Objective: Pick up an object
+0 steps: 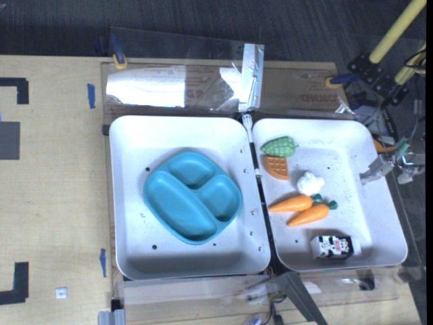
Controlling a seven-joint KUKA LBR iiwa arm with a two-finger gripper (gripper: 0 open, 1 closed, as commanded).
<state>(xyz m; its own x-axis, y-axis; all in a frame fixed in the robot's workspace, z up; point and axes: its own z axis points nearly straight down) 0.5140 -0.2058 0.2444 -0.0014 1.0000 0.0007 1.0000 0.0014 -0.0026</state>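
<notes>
Lying in the right-hand shallow white bin (352, 246) are all the small items. Near its far left corner sits a toy pineapple with a green leafy top and a waffled orange body (277, 157). Nearer the camera, two orange plastic carrots with green stubs (302, 208) lie side by side, touching, pointing roughly left, with a small white lumpy object (310, 182) just beside their upper edge. Close to the bin's near wall rests a small black-and-white box-shaped toy (333, 246), well apart from the carrots.

The left-hand shallow white bin (135, 249) holds a blue plastic divided plate with three compartments (192, 196), set at a tilt across the bin's middle.

At the right bin's right rim, a small grey metal part of the arm's end (389, 167) pokes in over the edge, above the bin wall and apart from every toy. Whether it is open or closed I cannot tell; nothing is seen held.

Both bins stand on a pale wooden bench (47, 202), with a clear plastic sheet (183, 80) behind them.
</notes>
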